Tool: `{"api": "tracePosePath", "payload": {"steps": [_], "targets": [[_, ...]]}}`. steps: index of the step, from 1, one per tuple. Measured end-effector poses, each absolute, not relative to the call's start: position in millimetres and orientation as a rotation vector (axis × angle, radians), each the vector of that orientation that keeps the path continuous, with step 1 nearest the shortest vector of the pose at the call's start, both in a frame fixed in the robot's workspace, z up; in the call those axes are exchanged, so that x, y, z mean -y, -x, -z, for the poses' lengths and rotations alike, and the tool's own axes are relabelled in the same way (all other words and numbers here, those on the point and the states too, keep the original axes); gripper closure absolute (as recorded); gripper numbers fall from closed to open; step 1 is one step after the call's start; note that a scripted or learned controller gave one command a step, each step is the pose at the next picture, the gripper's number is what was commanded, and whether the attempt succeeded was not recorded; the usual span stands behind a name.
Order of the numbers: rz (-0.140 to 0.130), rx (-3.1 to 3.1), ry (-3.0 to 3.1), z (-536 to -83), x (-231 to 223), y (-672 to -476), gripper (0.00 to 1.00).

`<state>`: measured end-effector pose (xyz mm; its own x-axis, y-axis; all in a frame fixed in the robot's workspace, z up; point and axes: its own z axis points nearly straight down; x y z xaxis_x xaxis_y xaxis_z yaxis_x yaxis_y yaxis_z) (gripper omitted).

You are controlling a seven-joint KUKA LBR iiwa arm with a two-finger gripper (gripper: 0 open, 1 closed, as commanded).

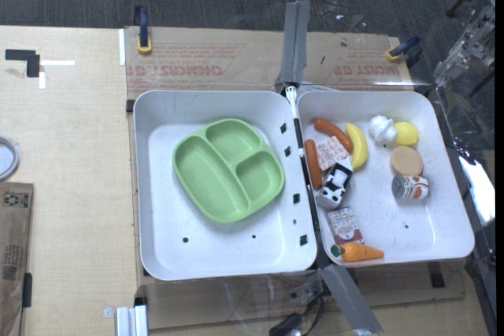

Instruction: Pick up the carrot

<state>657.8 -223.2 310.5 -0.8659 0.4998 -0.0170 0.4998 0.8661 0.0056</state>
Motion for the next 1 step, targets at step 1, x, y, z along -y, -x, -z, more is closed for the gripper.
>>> {"api": "tracePosePath", "payload": {"steps": [1], "targets": [[-0.002,-3.013,-0.808,-320.0,223.5,-658.9,1.00]]}}
